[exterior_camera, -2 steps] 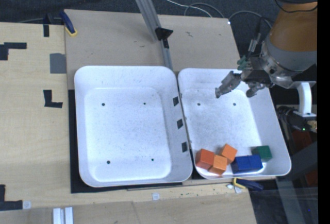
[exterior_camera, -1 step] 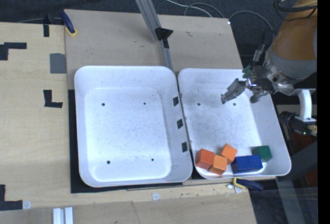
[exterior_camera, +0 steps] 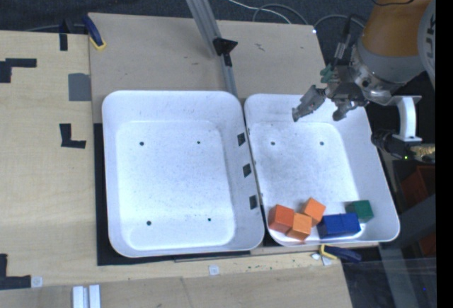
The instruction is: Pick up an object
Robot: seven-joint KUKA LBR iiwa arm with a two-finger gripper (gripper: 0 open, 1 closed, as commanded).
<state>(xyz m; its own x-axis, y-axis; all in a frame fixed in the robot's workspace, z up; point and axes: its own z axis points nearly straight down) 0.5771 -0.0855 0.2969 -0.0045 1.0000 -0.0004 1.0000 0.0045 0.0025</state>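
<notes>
The gripper hangs with fingers apart and nothing between them at the right bin's upper edge, far from the blocks: orange cubes, blue block, green cube, all crowded lower right.

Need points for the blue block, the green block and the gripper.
Blue rectangular block [exterior_camera: 339,226]: camera view, middle of its top face.
Small green block [exterior_camera: 363,209]: camera view, centre of its top.
Gripper [exterior_camera: 323,110]: camera view, midway between its two fingertips, above the right bin.

Reaching in from the right, orange-banded arm angled downward, wrist bent, gripper with fingers spread apart, nothing between them.
</notes>
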